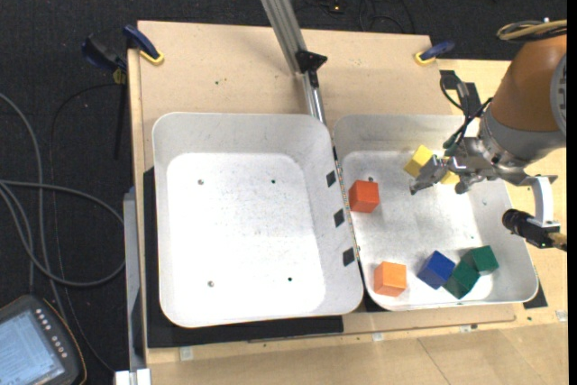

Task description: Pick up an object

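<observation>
Reaching in from the right over the right bin: the grey arm with its orange band, bent down toward the back half of the bin. At its end, the gripper, low over the white floor and near the bin's back wall. Impossible to tell the state of the jaws from this slanted view; too small and dark there. No saying either whether anything sits between them.

Just beside the gripper, on its far left side, a yellow block, tilted, seemingly touching the gripper's tip or very near to it. Close under the wrist, a second small patch of yellow, unclear whether another block or part of the same one.

Further left in the same bin, near the dividing wall, a red-orange cube, well apart from the gripper. Along the front edge, a paler orange cube, then a blue cube, then two green cubes pressed together, the blue one touching the darker green.

To the left, the left bin, speckled white. Under both, the wooden bench, with a clamp at the back left corner and another at the back right. Between the bins at the back, a slanted metal pole.
</observation>
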Controlling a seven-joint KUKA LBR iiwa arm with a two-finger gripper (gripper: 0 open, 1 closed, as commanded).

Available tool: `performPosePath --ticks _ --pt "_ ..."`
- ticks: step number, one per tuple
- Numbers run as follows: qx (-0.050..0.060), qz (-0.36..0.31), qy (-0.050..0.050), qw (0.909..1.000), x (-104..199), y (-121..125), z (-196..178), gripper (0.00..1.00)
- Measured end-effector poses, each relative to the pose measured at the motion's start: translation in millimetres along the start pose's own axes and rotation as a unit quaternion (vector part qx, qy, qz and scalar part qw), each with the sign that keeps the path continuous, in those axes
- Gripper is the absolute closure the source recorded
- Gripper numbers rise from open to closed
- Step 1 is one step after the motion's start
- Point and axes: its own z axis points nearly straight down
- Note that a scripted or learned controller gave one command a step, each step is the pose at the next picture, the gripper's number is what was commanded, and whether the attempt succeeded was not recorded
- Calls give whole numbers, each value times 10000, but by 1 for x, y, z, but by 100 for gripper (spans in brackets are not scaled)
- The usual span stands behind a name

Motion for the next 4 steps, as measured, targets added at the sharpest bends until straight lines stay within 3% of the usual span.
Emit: performPosePath --ticks 1,2,4 --pt "-7 -1 0 10000 5 -2 44 0" --pt "-42 2 -9 10000 4 -1 31 100" --pt "-72 -27 -18 10000 8 20 -83 100"
